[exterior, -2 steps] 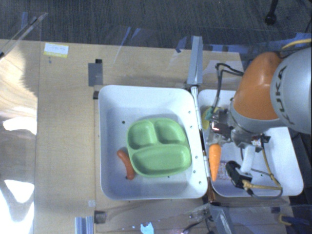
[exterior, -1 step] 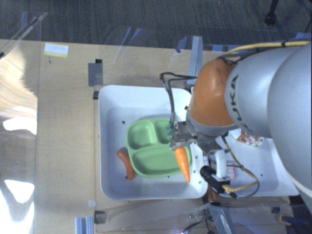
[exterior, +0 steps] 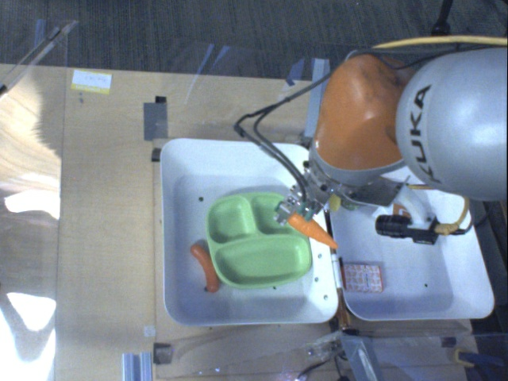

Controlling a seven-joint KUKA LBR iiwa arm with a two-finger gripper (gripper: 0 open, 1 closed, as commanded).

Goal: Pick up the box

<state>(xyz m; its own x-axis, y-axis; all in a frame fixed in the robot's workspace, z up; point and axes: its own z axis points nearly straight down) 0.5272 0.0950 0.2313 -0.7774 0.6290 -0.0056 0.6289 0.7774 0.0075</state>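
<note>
The box (exterior: 362, 277) is small and flat with a red and white printed top. It lies in the right bin (exterior: 444, 292) near that bin's front left corner. My gripper (exterior: 290, 211) is apart from it, over the left bin (exterior: 178, 236) at the right rim of a green divided plate (exterior: 258, 248). An orange carrot (exterior: 312, 230) slants from just below the gripper tip toward the wall between the bins. The wrist hides how the gripper meets the carrot.
An orange sausage-shaped toy (exterior: 205, 267) lies against the plate's left front edge. A black cylindrical part (exterior: 403, 228) with cables sits above the right bin, behind the box. The arm's big grey and orange body (exterior: 397, 117) overhangs the back of both bins.
</note>
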